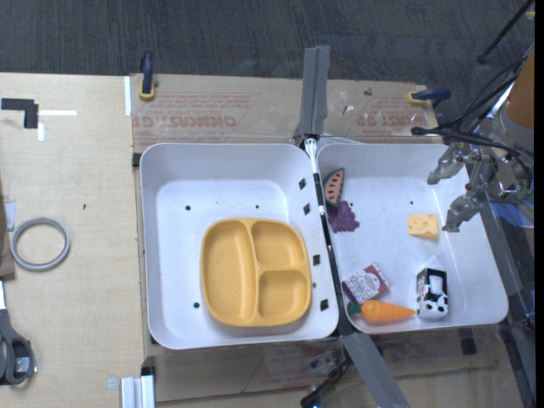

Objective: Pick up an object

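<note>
One yellow divided plate (255, 272) is lying in the left bin (170, 177). In the right bin (489, 266), six small items are resting: watermelon slice (335, 184), purple grapes (342, 218), cheese wedge (422, 225), red packet (366, 282), carrot (387, 312) and cow-patterned carton (433, 293). The gripper (453, 195) is hovering released, grasping nothing, at the far right.

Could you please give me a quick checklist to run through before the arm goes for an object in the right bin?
1. Gripper carries nothing: ok, nothing sits between its fingers.
2. Nearest target free to take: ok, the cheese wedge lies alone, just left of the gripper.
3. Crowded items: not ok, the carrot touches the red packet by the divider.
4. Cow-patterned toy clear of the wall: cannot tell, it lies close to the right bin front edge.
5. Left bin drop space: not ok, the yellow divided plate covers much of its floor.
</note>
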Controlling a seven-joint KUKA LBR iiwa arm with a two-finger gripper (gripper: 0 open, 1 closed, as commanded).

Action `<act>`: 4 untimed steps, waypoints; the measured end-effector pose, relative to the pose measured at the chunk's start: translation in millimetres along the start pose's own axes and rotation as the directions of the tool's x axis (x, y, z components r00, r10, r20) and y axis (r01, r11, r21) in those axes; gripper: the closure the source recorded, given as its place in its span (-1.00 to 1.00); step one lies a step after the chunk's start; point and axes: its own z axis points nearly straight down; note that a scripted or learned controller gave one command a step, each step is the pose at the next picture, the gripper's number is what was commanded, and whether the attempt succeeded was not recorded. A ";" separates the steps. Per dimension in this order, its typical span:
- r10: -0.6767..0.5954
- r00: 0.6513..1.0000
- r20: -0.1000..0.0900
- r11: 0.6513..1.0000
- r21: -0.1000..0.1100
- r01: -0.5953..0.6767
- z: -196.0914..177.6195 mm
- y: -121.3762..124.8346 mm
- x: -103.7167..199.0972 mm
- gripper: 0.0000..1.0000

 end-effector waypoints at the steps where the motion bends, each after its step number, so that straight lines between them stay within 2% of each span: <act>1: 0.254 0.967 0.000 0.967 0.000 -0.254 135.7 77.2 -23.7 -1.00; 2: 0.254 0.967 0.000 0.967 0.000 -0.254 135.8 77.4 -23.7 -1.00; 3: 0.274 0.962 0.002 0.962 0.000 -0.274 135.2 90.9 -69.3 -1.00; 4: 0.271 0.963 0.007 0.963 0.000 -0.271 124.5 91.8 -71.0 1.00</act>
